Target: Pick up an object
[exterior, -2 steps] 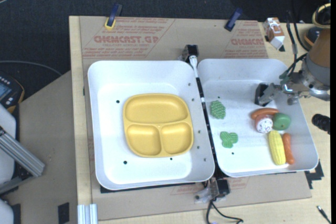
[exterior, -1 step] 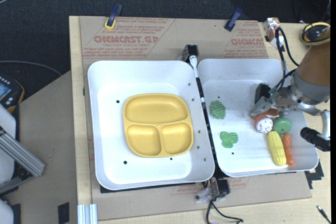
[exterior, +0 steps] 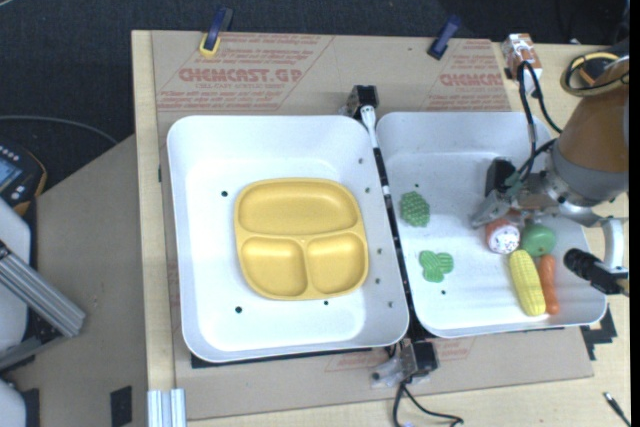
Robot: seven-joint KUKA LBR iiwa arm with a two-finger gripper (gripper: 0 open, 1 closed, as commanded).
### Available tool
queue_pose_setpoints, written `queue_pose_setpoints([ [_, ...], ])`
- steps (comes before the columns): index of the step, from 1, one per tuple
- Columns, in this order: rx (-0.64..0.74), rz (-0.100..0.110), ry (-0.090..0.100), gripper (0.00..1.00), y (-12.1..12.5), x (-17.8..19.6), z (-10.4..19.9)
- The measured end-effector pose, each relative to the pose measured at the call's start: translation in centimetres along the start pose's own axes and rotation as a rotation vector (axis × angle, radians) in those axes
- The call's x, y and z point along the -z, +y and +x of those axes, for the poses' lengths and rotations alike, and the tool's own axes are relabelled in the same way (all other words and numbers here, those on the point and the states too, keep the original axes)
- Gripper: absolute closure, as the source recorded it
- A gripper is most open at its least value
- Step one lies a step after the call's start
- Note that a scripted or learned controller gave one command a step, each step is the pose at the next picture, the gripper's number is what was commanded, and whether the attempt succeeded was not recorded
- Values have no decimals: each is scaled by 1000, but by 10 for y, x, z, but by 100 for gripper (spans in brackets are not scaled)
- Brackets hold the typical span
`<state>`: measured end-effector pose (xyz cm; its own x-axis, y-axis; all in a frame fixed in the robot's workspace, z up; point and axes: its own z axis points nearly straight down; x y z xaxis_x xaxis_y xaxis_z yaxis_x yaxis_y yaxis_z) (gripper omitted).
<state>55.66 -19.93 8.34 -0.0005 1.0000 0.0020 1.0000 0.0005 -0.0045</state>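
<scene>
The right bin (exterior: 450,140) holds several toy foods. Two green leafy pieces lie towards its left side, one (exterior: 414,208) higher and one (exterior: 436,264) lower. A red and white round piece (exterior: 503,238), a green round piece (exterior: 539,240), a yellow corn cob (exterior: 527,282) and an orange carrot (exterior: 549,283) are bunched at the right. My gripper (exterior: 497,205) hangs low in this bin, just above and left of the red and white piece. Nothing can be seen held in it.
The left bin (exterior: 200,215) carries a yellow divided plate (exterior: 300,237). A black clip (exterior: 364,100) sits at the top of the seam between the bins. The arm's orange band (exterior: 600,130) and some cables crowd the right bin's right edge.
</scene>
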Motion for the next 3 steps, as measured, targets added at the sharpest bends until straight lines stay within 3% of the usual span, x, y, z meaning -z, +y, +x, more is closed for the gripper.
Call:
queue_pose_setpoints([
  [1, -1, -5, -2, 100, 1, 12, -1],
  [2, -1, -11, -6, 100, -1, 65, -11],
  [3, 2, -13, -5, 100, 6, 118, -2],
])
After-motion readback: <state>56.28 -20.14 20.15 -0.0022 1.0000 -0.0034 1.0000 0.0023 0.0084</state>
